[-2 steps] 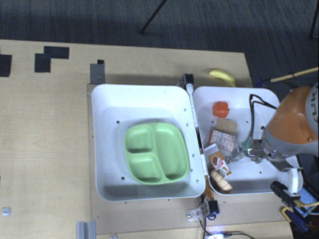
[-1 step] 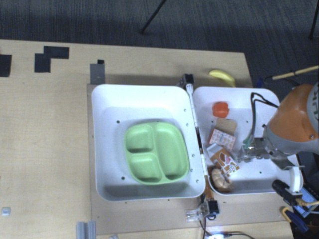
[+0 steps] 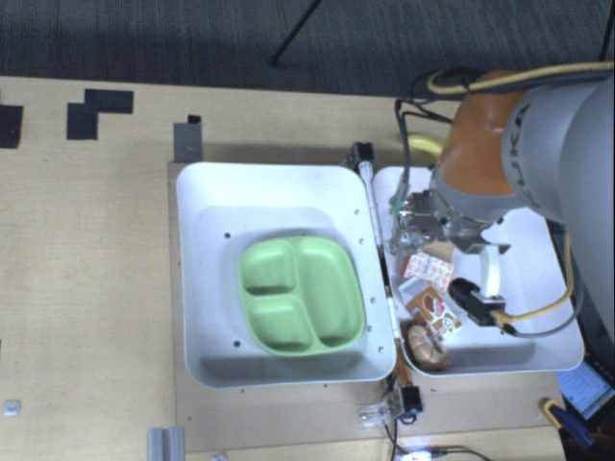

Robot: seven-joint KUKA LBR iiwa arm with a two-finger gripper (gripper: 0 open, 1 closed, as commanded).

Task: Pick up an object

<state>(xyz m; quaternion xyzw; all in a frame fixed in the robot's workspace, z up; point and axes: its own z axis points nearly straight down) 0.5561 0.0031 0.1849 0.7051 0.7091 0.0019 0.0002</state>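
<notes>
My gripper [image 3: 415,221] hangs low over the left part of the right bin [image 3: 538,353], under the grey arm with its orange band [image 3: 480,147]. Just in front of it lies a white and red packet [image 3: 428,269]. A brown and orange packet [image 3: 434,311] lies nearer the front. A brown rounded object [image 3: 425,346] sits in that bin's front-left corner. The wrist hides what lies directly beneath the gripper.
The left bin [image 3: 207,257] holds a green divided plate [image 3: 300,294]. A yellow curved thing [image 3: 423,147] shows at the right bin's back edge. The wall between the bins [image 3: 377,248] runs close to the gripper's left.
</notes>
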